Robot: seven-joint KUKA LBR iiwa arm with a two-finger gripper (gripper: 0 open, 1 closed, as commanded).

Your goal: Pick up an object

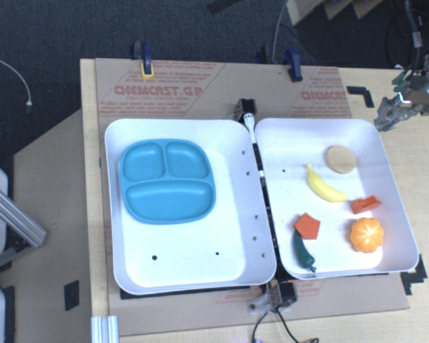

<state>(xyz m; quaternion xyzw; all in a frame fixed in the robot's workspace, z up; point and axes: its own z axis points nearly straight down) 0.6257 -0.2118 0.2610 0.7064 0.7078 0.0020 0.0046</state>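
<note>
The gripper (397, 109) hung outside the right bin (386, 156), just past its far right corner; whether it was wide or narrow could not be told. Nearest that corner inside lay a tan disc (341, 158), then a banana (324, 186). Further off sat a red piece (365, 204) and an orange (366, 234). Descending near the rim risked clipping the bin wall.

Red "CHEMCAST GP" print on the brown board (173, 84)
</note>
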